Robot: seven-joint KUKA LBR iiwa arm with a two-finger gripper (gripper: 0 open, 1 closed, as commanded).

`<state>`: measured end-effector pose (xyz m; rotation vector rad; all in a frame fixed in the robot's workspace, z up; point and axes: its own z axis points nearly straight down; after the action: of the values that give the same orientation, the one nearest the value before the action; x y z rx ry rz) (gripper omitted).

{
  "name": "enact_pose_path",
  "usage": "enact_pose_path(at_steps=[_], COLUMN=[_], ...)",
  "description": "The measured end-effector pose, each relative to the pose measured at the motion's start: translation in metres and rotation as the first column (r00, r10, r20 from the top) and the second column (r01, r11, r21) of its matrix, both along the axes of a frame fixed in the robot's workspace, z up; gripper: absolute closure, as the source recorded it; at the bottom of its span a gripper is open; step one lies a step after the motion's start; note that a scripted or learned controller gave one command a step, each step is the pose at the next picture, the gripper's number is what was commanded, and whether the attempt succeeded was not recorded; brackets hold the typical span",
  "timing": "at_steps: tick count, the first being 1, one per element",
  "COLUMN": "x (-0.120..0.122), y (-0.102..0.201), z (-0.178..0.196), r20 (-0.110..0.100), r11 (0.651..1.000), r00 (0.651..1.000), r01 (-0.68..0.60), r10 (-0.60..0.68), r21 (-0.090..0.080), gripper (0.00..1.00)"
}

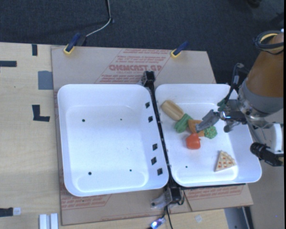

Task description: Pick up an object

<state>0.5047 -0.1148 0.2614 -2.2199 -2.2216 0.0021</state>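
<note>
The right bin [238, 175] holds several toy foods. A tan bread roll [171, 109] lies near its left wall, with a green piece [182, 123] just below it. An orange piece [194, 125] and a green broccoli-like piece [211, 133] sit mid-bin, a red tomato [193, 141] lies in front of them, and a pizza slice [224, 161] rests near the front right. My gripper [206, 123] reaches in from the right, low over the orange piece and the broccoli-like piece, partly covering both. I see nothing lifted off the bin floor.
The left bin [66, 128] shares a black-clipped divider [155, 128] with the right bin. Both stand on a cardboard sheet [128, 66] held by blue-and-yellow clamps. The arm's orange band and grey wrist [267, 80] hang over the right bin's right edge.
</note>
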Motion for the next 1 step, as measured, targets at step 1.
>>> enact_pose_path(at_steps=[1], x=[0.0517], y=[0.059], z=[-0.0825], r20=[-0.007], r11=[1.0], r00=[1.0], r01=[-0.006], r10=[0.006], r21=[0.003], gripper=[0.0])
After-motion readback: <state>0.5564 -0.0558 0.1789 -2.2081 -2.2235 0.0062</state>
